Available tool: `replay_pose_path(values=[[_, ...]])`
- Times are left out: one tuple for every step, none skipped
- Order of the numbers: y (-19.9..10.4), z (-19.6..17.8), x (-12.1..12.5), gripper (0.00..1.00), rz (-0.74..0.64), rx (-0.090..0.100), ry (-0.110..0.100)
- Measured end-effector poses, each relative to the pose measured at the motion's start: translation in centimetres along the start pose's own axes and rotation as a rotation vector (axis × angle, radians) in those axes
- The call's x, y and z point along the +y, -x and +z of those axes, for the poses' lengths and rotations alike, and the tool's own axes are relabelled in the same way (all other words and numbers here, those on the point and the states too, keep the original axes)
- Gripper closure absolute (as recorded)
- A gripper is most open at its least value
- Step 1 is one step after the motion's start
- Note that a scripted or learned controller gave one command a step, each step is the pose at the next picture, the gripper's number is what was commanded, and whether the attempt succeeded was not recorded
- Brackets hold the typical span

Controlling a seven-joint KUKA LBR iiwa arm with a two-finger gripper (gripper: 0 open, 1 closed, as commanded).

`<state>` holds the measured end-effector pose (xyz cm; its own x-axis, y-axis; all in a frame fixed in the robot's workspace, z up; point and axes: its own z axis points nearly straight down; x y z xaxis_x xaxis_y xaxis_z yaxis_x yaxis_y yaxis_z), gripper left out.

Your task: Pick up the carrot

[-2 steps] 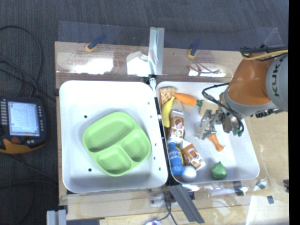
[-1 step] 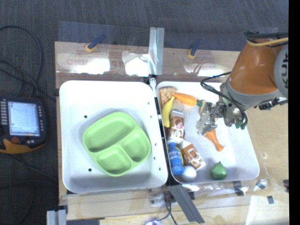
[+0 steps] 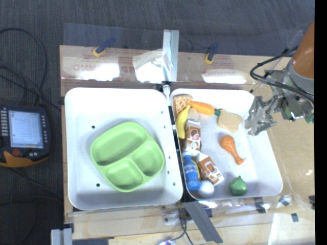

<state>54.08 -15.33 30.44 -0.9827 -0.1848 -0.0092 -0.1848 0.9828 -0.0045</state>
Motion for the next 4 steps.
replay_pose_path(values=[[-3.2, 16.1, -6.0, 1.00, 0.011, 0.019, 0.012], [-2.7, 14.5, -6.1, 1.00, 0.009, 0.005, 0.003], [-1.7, 6.1, -5.4, 1.00, -0.350, 0.000, 0.002], [-2.0, 6.0, -5.7, 1.00, -0.928, 0.002, 0.009]])
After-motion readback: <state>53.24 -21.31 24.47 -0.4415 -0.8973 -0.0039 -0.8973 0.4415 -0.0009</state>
